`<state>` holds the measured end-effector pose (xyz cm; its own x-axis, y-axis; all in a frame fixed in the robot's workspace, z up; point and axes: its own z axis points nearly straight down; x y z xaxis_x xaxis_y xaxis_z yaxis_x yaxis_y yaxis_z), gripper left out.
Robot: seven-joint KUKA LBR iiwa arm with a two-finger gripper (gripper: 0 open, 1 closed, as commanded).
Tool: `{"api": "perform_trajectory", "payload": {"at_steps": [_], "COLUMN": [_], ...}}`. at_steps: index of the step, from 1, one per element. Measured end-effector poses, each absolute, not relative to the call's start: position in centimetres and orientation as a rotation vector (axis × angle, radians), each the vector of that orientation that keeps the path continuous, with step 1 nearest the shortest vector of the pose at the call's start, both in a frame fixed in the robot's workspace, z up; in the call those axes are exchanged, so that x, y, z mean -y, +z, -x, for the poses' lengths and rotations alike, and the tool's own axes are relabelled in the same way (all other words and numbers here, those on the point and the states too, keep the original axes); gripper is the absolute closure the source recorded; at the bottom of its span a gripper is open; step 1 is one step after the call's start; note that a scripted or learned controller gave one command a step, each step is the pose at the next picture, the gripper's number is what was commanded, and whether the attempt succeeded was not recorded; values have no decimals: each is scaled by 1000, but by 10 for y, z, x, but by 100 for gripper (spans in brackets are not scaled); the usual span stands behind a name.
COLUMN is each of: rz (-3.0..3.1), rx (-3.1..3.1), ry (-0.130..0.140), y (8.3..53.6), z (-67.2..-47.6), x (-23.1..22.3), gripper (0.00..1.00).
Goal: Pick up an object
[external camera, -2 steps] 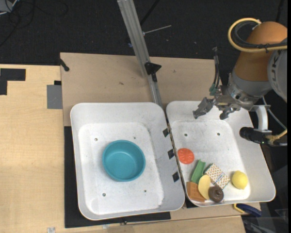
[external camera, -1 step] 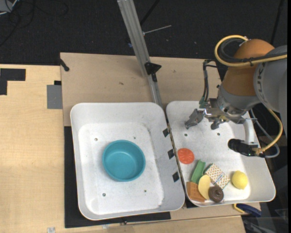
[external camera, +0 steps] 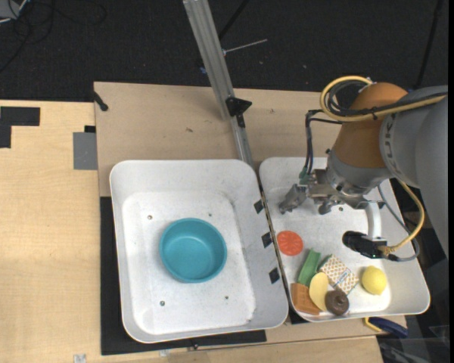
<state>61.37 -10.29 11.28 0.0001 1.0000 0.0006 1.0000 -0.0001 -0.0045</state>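
Nothing's getting picked yet: the hand is hovering spread wide and holding nothing at the right bin's top, toys sitting lower right, untouched.

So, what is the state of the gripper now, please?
Gripper: above the right bin, holding nothing visible; open or shut cannot be told.

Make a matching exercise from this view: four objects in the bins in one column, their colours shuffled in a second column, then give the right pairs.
Objects:
1. bowl in the left bin
2. disc in the right bin
3. lemon-shaped piece
4. doughnut-shaped piece

Colours:
A. yellow
B. dark brown
C. teal blue
D. orange-red

Pairs: 1-C, 2-D, 3-A, 4-B
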Motion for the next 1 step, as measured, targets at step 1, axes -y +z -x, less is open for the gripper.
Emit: {"api": "perform_trajectory", "payload": {"at_steps": [1], "rz": [2223], "rx": [2219], "ry": [1], "y": [125], "z": [-615], "x": [104], "gripper": [100]}}
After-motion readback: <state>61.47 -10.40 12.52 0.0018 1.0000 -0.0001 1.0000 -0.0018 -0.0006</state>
